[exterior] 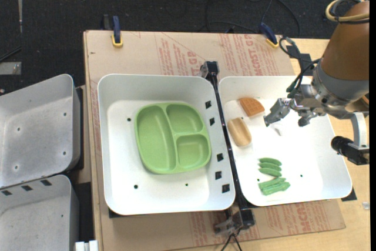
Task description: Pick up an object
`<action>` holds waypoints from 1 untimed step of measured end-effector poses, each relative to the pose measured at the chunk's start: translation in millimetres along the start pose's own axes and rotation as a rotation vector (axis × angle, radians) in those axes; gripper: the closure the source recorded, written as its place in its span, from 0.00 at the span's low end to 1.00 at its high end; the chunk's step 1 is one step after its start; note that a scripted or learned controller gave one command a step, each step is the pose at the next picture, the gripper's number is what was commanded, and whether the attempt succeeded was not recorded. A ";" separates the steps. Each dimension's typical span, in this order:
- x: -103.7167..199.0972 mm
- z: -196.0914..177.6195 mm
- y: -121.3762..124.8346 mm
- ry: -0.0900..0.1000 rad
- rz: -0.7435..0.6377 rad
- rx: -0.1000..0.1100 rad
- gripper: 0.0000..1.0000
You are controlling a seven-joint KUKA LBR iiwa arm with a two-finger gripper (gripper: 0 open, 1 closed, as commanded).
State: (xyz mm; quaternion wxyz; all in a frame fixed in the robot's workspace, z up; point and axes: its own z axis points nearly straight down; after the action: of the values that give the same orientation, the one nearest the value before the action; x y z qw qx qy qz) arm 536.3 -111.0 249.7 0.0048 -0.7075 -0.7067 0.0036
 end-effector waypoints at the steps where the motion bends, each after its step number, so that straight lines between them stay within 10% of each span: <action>1: 0.1 -5.6 2.1 -0.002 -0.002 -0.011 0.00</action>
State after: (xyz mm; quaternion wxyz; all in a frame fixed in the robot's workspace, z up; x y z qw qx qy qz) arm 538.5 -111.0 255.3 0.0002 -0.7067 -0.7075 0.0002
